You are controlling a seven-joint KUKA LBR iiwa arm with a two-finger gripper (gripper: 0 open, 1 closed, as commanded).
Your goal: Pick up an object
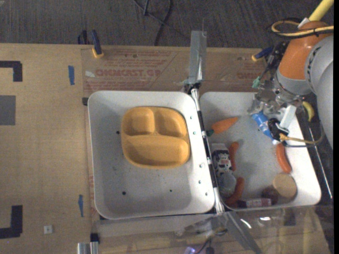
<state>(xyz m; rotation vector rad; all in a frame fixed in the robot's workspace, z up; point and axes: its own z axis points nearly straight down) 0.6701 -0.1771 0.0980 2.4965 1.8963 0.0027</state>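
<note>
Camera view: the gripper is hung over the right bin at about two o'clock — whether clenched or released cannot be told — and the carrot, just toward nine o'clock, should be approached squarely.

Robot arm: rounded light-grey casing with a broad orange band above the wrist. Yellow and black cables loop over the band at 12 o'clock. The end effector is a cluster of metal, white and blue parts with thin wiring.
</note>
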